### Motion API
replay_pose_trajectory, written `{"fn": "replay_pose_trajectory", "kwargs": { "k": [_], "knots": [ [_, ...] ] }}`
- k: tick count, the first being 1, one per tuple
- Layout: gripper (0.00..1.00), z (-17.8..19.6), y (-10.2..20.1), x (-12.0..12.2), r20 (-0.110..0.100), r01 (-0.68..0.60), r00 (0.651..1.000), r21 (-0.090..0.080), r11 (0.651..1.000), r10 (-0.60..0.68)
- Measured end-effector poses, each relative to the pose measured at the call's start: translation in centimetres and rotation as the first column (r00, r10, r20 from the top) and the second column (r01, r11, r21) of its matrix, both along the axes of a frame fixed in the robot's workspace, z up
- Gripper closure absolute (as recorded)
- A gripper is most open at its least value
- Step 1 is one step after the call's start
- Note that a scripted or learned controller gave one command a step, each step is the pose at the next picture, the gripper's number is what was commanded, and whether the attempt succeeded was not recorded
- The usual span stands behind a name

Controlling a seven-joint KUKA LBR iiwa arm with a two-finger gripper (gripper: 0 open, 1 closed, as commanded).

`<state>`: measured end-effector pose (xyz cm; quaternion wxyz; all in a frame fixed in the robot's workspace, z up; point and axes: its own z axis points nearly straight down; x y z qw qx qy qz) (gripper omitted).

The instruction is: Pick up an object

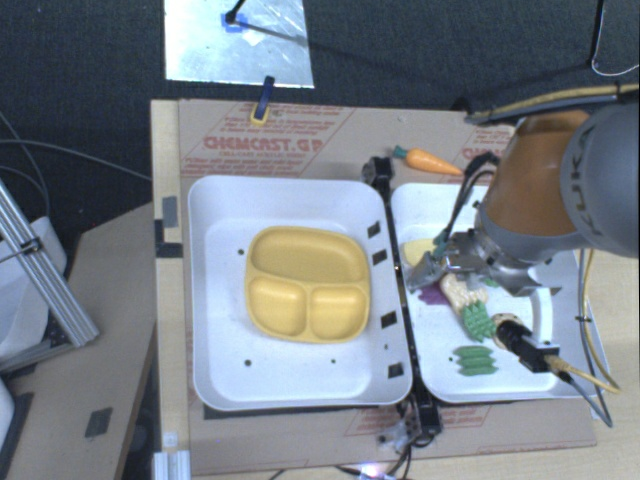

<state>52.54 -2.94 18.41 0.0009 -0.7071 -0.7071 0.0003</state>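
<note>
Right of centre in the frame, your gripper [432, 268] hangs low over the right bin [440, 388], close to its left wall, with the grey arm and its orange band [535, 183] bulking in from the right above it. You cannot tell from this slant how far it is spread, and nothing shows clearly held in it.

Just beside it, toward the lower right, lies the corn cob [470, 306], pale at the near end and green at the far one. Its long axis runs from upper left to lower right, leading away from the gripper tip. A purple piece [430, 293] sits touching or nearly touching the cob's upper end, directly under the gripper. Judge the cob as your nearest pick: a short drop down and right.

Farther down the frame rests the green pea pod [476, 360], lying left to right. Left of the divider, the yellow divided plate [306, 283] fills the other bin [215, 218].
</note>
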Motion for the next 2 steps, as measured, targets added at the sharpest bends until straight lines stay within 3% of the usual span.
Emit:
{"fn": "replay_pose_trajectory", "kwargs": {
  "k": [1, 2],
  "knots": [
    [0.00, 0.0, -2.5, -4.0, 0.000, 0.002, 1.000, -0.001, 1.000, -0.002],
    [0.00, -2.1, -7.3, -4.0, 0.000, 0.004, 1.000, -0.002, 1.000, -0.004]
  ]
}}
